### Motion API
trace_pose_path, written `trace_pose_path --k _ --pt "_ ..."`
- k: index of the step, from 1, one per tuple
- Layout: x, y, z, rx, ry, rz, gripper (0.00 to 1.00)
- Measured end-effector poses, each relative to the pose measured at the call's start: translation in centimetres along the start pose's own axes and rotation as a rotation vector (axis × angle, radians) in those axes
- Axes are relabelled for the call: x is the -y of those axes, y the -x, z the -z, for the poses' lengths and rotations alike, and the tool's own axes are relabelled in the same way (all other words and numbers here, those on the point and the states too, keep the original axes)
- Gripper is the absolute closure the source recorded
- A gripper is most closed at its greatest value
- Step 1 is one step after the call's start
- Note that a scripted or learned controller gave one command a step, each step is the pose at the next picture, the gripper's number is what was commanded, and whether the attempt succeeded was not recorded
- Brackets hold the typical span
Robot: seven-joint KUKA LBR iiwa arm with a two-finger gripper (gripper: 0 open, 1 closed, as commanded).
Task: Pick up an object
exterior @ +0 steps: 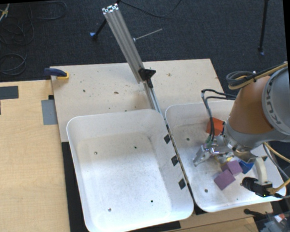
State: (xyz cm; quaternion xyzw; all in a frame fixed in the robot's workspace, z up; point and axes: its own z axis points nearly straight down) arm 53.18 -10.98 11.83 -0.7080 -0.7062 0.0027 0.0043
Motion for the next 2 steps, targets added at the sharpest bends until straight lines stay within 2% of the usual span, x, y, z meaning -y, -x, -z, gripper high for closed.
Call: trace_pose_path --k 1,2 --pt "-0.1 0.0 -2.6 0.002 0.01 -0.001 0.0" --pt "-0.1 0.1 -1.6 0.0 0.008 -0.009 1.0"
